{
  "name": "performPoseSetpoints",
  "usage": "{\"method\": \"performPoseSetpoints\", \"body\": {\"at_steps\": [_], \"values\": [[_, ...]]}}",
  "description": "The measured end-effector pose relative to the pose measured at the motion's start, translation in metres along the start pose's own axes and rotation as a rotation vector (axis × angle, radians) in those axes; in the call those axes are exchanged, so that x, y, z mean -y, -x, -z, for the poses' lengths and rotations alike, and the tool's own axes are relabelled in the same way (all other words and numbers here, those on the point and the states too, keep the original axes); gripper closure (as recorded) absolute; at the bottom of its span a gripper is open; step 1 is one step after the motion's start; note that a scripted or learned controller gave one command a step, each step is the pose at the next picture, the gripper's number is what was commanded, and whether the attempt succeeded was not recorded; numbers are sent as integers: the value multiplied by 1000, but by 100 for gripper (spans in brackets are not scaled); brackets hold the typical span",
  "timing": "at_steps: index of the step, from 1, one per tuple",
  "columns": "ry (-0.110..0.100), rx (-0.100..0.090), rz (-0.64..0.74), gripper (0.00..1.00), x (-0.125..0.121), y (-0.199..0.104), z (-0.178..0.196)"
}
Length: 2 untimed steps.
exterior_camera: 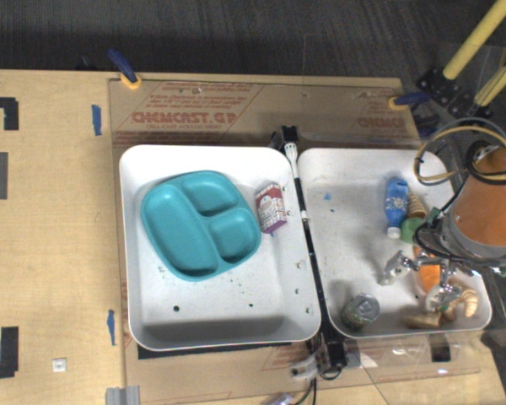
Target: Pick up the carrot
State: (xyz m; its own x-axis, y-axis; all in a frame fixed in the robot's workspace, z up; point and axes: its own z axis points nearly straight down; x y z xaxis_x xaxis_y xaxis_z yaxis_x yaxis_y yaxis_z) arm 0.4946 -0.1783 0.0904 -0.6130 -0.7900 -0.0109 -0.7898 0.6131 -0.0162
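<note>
— Currently, where is the arm (481, 213)?
— Over the right bin (346, 226), gripper (422, 278) lowered at the carrot (430, 275).
— Jaw state?
— Metal fingers straddle the carrot; grip closure cannot be determined.
— Other items?
— Left bin (143, 310): teal tray (201, 223), small can (271, 207). Right: blue bottle (396, 202).

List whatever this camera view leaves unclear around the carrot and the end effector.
- Carrot: just an orange patch shows, its ends covered by the end effector and cables.
- Small items at the right bin's near-right corner: too small and cluttered to identify.
- Arm: cut off by the right edge.
</note>
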Motion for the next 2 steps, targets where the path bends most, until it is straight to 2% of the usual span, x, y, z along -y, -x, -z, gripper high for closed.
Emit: {"method": "performPoseSetpoints", "body": {"at_steps": [1, 2], "values": [[-7, 5, -175, 0, -2, -6, 1], [-11, 9, -174, 100, -1, -3, 13]]}}
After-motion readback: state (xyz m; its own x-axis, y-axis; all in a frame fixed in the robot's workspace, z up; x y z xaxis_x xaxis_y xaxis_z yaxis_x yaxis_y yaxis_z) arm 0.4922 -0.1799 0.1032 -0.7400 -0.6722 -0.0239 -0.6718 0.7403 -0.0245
